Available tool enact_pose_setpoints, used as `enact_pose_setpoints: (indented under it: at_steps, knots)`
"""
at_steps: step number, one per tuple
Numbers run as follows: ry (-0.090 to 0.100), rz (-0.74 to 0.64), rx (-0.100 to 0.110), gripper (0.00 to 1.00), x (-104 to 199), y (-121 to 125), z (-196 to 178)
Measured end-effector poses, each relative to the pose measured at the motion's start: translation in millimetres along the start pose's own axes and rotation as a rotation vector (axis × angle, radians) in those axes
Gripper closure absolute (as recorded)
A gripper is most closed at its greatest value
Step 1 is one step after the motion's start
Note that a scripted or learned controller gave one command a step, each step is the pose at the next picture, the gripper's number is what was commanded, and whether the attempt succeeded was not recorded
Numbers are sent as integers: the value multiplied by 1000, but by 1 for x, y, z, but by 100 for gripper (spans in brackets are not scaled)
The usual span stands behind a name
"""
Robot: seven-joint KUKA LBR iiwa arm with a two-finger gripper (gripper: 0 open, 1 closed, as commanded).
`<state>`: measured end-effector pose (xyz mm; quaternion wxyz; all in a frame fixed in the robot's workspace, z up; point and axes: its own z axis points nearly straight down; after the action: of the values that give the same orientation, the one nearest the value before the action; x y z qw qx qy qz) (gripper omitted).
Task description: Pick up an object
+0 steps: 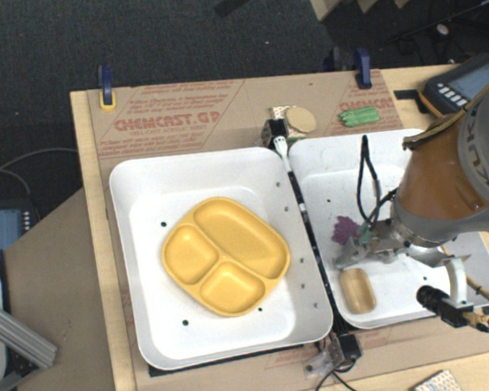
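Hand (360,247) low in right bin (487,269); purple thing (345,228) touches it, tan block (357,289) just below; grip unclear.

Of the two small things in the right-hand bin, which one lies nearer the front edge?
The tan oblong piece does. It lies near the right bin's front edge, while the small purple object sits farther back, toward the bin's middle, beside the arm's wrist.
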<state>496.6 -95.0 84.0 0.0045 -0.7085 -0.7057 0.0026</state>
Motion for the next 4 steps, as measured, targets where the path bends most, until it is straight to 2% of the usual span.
enact_pose_setpoints:
  at_steps: [1,2,3,4]
  knots:
    - [-5,0,-14,100,-1,6,-11]
    - [-5,-1,-13,0,-1,6,-11]
    - [-4,-6,-14,0,4,54,-1]
    - [-5,-3,-14,100,3,53,-11]
